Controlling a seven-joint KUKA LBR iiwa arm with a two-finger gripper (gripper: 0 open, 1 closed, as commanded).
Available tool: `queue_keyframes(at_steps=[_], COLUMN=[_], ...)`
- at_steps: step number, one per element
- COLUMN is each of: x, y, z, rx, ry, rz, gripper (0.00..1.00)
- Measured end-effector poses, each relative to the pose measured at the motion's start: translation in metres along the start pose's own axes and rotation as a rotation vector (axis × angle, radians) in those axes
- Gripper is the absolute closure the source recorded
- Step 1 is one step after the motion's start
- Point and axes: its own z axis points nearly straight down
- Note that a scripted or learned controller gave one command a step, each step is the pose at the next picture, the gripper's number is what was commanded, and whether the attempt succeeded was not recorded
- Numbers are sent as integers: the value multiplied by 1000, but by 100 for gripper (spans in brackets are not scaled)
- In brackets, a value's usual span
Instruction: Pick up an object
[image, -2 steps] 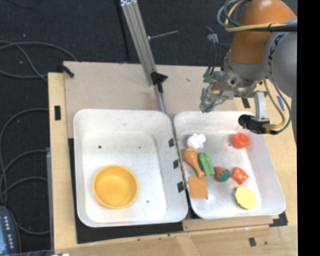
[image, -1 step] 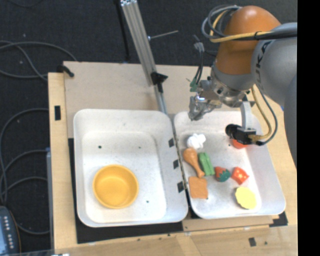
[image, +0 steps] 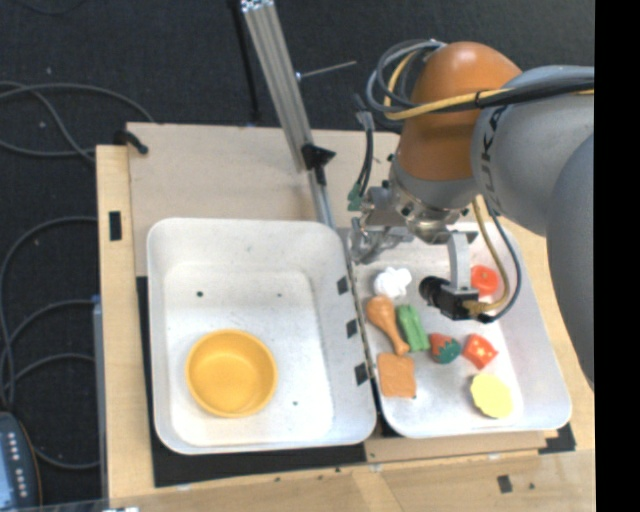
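Nearest the camera, a yellow bowl (image: 232, 373) sits in the left bin (image: 250, 238), toward its front. Beside it the right bin (image: 545, 385) holds a cluster of toy food: a drumstick (image: 386, 322), a green piece (image: 411, 327), an orange-brown block (image: 397, 377), a yellow disc (image: 491, 395), a red piece (image: 480, 350), a white lump (image: 393, 283) and a small red-and-green piece (image: 445, 349). Another red item (image: 485, 280) is partly masked by cables. The claw (image: 368, 244) hangs over that bin's back left corner, near the white lump; whether it is open or closed, I cannot tell. Much of the bin's rear is hidden beneath the arm (image: 455, 105), and a slanted metal rail (image: 285, 100) runs out of view at the top.
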Motion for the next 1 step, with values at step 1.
queue_keyframes(at_steps=[1], x=[57], y=[-23], z=[5], rx=[-1], ry=[2], rz=[-2], gripper=[100])
